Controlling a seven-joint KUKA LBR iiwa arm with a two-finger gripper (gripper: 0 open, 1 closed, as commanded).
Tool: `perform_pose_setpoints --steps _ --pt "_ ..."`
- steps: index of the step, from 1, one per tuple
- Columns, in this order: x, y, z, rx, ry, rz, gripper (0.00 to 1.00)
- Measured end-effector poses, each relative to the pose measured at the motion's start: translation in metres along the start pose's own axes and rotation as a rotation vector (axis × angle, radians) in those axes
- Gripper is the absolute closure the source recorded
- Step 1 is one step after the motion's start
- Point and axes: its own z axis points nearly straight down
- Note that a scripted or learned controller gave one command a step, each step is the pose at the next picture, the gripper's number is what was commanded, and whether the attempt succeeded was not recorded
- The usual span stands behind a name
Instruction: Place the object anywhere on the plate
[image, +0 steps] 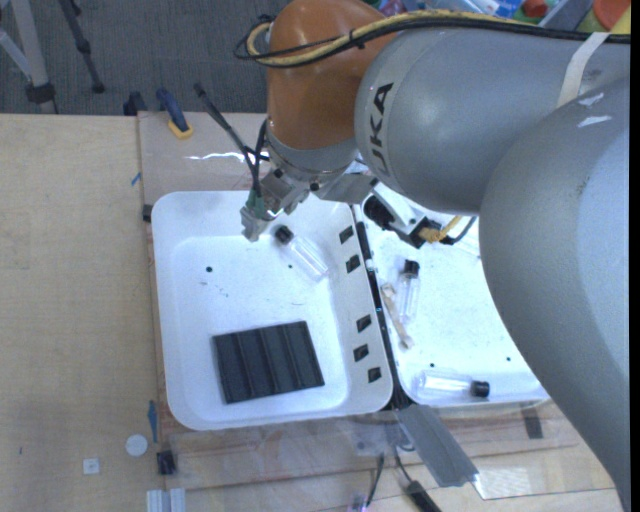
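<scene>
A grey robot arm (480, 120) reaches over two white bins on a wooden table (70, 300). Its hand (256, 222) hangs above the far edge of the left bin (180, 330); whether it is open or grasping anything cannot be told. A clear vial with a black cap (300, 252) lies just beside the hand, well apart from the dark ribbed plate (268, 361) nearer the camera.

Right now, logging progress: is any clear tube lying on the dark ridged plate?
No. The dark ridged plate is bare; the nearest clear tube lies on the bin floor beyond it.
</scene>
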Motion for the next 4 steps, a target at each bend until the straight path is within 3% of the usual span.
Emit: perform_pose_setpoints --steps 1,2,3,4 --pt "-0.021 0.008 -0.029 -0.002 -0.001 -0.251 1.0" --pt "-0.001 0.026 -0.041 -0.003 -0.001 -0.393 1.0" --pt "0.001 0.025 -0.061 -0.005 -0.003 -0.714 1.0" --pt "-0.003 0.03 -0.056 -0.005 -0.003 -1.023 1.0"
